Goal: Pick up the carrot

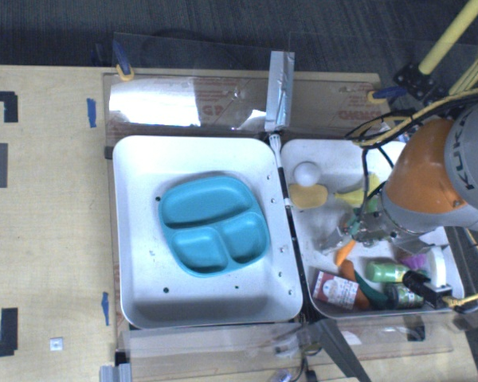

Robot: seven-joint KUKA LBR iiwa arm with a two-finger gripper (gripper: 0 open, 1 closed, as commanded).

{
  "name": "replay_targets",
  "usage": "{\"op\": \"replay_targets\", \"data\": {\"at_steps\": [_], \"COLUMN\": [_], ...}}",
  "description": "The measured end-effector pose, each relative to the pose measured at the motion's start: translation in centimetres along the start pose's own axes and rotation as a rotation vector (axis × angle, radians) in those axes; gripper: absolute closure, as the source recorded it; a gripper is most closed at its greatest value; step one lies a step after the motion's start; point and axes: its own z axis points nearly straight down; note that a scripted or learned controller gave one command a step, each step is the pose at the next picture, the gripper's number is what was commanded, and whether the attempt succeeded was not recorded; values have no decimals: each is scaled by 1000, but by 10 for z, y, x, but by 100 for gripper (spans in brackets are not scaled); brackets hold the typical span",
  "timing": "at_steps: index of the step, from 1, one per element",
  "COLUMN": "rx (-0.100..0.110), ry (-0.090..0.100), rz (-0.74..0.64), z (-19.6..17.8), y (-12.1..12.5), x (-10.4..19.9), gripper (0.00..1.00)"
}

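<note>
Camera view: gripper (358, 231) is hovering just above the carrot (346, 251) in the right bin (334, 153), finger state unclear, carrot not yet lifted.

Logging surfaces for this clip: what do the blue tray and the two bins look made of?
Blue tray: likely moulded plastic, smooth with a matte sheen and rounded compartments. Left bin and right bin: probably white plastic, slightly glossy, showing soft reflections.

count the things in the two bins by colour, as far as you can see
blue: 1, the divided plate
orange: 1, the carrot
white: 1, the ball
green: 1, the bottle
red: 1, the can
total: 5 clearly visible; others sit hidden under the arm
</note>
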Motion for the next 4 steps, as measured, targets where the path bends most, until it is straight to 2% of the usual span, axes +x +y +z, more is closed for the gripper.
{"op": "replay_targets", "data": {"at_steps": [1, 2, 3, 4], "rx": [0, 7, 2, -5], "ry": [-1, 3, 2, -1], "rz": [52, 121, -156, -155], "z": [1, -34, 0, -11], "y": [47, 21, -2, 0], "x": [-21, -2, -6, -6], "gripper": [0, 0, 0, 100]}}
